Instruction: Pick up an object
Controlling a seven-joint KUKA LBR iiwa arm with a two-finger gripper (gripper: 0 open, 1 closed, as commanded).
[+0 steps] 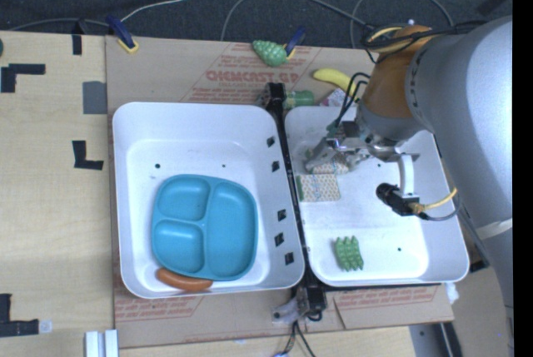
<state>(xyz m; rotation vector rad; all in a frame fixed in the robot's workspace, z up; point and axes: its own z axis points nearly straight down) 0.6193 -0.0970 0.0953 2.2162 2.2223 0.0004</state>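
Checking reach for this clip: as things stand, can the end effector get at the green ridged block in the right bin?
Probably yes. The green ridged block lies alone on the right bin floor, nothing covering it. The end effector hangs in the same bin, above a speckled flat piece.

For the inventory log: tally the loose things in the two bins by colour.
Blue: 1, divided plate
Orange: 1, sausage-shaped piece
Green: 1, ridged block
Pale speckled: 1, flat pad
Total: 4

A small green ridged block (348, 253) lies flat near the right bin's (433, 264) front wall.
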